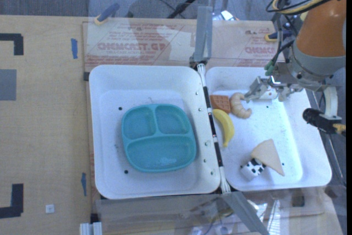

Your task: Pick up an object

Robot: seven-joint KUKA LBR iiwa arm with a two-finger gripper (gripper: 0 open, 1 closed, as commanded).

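The hand (266, 88) hangs low over the far part of the right bin (308, 173), its metal fingers pointing toward the left bin (104, 85). From this slanted look the fingers seem a little apart with nothing between them, though the tips are small and blurred, so whether they stand open or closed I cannot tell. The hand appears to touch nothing.

Just beside its tips, on the side away from the arm, lies a croissant (240, 105), pale tan and curled. Touching that, further from the hand, is a waffle (220, 102), a small orange-brown square with a grid. Nearer the camera than those two lies a banana (224, 125), yellow and curved, close along the wall shared by the bins. Well toward the camera from the hand sit a tan wedge (269, 155) and, against it, a small black-and-white toy (252, 169), possibly a cow.

Far from the hand, in the left bin, rests a teal tray (159, 137) with three compartments.

Beyond the bins on the worktop (38, 135) lies a clear sheet (143, 44) with mirrored red print that reads roughly as "CHEMCAST GP"; the letters are faint
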